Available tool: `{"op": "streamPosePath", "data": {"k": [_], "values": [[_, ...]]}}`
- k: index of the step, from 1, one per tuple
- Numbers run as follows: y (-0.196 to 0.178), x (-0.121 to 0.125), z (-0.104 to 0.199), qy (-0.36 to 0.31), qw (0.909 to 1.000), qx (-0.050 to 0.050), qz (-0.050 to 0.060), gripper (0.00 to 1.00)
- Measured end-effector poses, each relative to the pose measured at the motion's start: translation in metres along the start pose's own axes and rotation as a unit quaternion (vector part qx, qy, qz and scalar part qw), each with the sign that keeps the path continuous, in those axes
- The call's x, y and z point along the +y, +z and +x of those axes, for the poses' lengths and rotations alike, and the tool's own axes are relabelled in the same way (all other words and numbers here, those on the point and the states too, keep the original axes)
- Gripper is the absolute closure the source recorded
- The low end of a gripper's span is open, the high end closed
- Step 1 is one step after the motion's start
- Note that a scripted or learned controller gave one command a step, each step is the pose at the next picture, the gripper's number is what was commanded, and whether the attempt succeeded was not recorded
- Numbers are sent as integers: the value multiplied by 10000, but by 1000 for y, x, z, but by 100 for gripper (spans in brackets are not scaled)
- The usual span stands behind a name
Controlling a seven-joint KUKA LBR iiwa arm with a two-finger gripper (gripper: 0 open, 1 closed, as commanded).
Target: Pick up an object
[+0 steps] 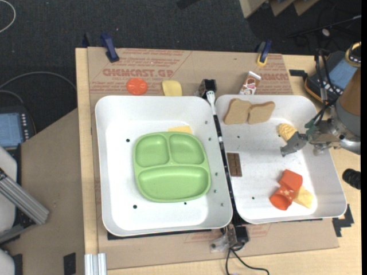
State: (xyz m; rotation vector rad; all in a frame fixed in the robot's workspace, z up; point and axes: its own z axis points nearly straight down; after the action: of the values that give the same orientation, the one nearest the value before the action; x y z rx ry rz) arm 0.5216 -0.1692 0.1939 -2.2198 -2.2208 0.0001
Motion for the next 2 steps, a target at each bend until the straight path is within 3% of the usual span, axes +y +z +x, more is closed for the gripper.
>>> {"op": "streamPosePath", "data": {"k": [1, 2], "values": [[114, -34, 0, 18, 10000, 0, 20, 0], [109, 25, -41, -3, 10000, -27, -36, 0]]}}
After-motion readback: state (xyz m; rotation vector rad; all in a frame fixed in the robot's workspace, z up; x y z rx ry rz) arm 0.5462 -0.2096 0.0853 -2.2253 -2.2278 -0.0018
